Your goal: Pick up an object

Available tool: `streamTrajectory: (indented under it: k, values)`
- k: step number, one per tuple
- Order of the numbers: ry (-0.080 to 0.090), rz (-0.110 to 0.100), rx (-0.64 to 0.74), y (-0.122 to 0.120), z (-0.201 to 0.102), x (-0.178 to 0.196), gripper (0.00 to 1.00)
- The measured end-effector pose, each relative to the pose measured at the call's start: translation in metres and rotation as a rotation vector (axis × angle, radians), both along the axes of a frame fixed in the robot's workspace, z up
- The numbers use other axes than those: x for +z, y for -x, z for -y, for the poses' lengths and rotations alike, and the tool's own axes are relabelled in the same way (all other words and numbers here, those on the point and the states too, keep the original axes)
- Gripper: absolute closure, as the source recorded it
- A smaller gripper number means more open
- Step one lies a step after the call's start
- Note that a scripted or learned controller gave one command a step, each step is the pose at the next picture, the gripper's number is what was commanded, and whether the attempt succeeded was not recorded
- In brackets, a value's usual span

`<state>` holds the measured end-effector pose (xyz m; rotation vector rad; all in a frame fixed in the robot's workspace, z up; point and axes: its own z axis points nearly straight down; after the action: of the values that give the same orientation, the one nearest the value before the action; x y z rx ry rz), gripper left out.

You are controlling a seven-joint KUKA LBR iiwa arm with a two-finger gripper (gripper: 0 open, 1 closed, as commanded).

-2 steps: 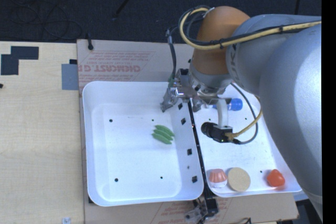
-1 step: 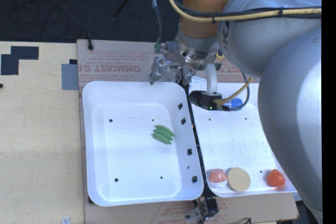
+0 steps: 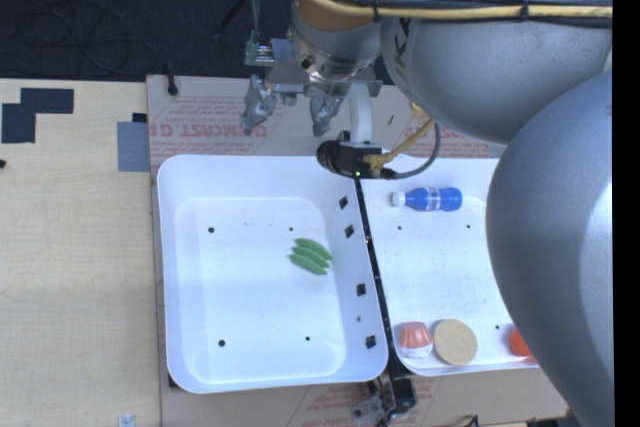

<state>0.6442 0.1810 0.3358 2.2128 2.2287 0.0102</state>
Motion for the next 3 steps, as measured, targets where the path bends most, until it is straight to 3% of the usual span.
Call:
streamTrajectory:
  k: [1,2,3]
  values:
    - [0.005,-0.012,-0.003,0.001,-0.053,-0.059,0.0]
    - [0.008,-0.011,0.002,0.001,-0.052,-0.046,1.0]
    - [0.01,-0.014,0.009,0.002,-0.053,-0.037,1.0]
